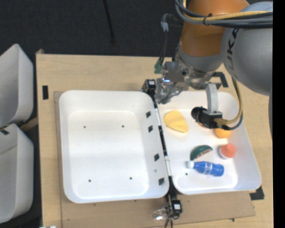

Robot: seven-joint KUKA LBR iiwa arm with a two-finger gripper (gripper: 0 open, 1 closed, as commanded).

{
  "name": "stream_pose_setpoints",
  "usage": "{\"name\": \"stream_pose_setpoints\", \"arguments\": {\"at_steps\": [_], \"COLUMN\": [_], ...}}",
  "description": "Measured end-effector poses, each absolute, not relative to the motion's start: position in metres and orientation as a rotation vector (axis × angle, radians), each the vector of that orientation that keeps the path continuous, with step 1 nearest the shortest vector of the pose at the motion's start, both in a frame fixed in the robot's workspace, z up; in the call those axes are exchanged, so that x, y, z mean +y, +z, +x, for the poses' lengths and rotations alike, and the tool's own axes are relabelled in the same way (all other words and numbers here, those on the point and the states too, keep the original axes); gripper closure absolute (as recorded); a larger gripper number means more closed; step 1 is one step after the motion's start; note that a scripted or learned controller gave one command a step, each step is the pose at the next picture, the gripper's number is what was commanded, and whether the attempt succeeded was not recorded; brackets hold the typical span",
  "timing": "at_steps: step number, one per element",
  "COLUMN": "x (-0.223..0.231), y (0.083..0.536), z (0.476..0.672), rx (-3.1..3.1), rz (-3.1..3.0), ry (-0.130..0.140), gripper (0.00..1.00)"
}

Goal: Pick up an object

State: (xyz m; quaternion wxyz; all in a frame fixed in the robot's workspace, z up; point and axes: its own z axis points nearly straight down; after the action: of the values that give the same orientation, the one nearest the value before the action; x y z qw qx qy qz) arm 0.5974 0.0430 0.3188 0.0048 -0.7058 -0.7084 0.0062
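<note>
Closest to us lies the blue bottle (pixel 206 168), on its side in the right bin (pixel 249 177), its white cap turned toward the left bin (pixel 104 146). We take the yellow wedge (pixel 175 121) as our marker: the bottle sits well below it and a little to the right. Between the two, nearer the bottle, is a green slice (pixel 201 151) with a dark edge, perhaps a piece of melon, though the view is too coarse for us to be sure. Just right of that slice rests a small red-orange ball (pixel 227 150), and above the ball, level with the wedge's lower edge but well to its right, an orange piece (pixel 222 132) shows only in part.

Up and slightly left of the wedge, near but not touching it, we see the gripper (pixel 163 94) over the right bin's far left corner, close to the seam between the two bins. Its tip is a dark blur, so we cannot tell how far the claw is open, nor whether it has hold of anything. Every object we can pick out lies on the bin floor. Above the claw rises the arm (pixel 204 27) with its orange band.
</note>
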Motion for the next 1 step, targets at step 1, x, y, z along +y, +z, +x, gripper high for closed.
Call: {"name": "stream_pose_setpoints", "arguments": {"at_steps": [1], "x": [-0.0132], "y": [0.4793], "z": [0.6196], "rx": [-2.228], "rz": [-2.236], "ry": [-0.013], "gripper": [1.0]}}
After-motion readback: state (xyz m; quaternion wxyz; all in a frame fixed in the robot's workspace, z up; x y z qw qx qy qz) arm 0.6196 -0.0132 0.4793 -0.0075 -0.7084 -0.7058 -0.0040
